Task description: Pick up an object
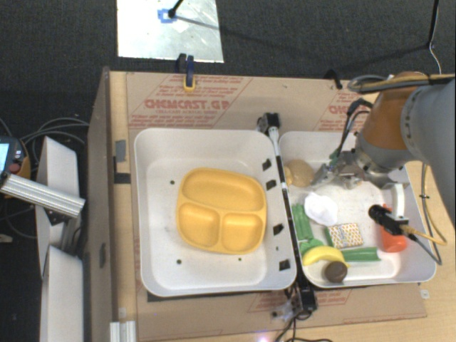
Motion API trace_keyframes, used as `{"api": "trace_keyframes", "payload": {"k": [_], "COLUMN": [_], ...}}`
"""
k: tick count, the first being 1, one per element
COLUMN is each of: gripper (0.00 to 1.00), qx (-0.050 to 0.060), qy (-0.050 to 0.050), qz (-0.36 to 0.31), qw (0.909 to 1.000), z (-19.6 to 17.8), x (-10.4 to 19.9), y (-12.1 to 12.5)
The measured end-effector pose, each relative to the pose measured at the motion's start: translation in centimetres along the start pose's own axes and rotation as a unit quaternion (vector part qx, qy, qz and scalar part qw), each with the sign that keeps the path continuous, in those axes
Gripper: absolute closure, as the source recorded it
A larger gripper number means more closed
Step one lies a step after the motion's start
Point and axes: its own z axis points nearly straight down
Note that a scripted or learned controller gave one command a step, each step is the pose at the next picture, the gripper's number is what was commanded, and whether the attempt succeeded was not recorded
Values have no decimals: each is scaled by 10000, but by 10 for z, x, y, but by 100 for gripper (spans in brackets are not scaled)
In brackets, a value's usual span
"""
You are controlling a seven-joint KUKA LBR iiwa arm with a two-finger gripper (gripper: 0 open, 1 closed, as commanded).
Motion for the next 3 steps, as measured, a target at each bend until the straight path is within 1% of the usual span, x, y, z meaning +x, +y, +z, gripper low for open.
{"api": "trace_keyframes", "payload": {"k": [1, 2, 3], "gripper": [0, 0, 0], "qx": [-7, -50, 0], "qy": [-42, 7, -6], "qz": [98, 12, 8], "qw": [9999, 10000, 10000], "z": [-138, -21, 1], "x": [-56, -63, -15], "y": [-93, -80, -2]}}
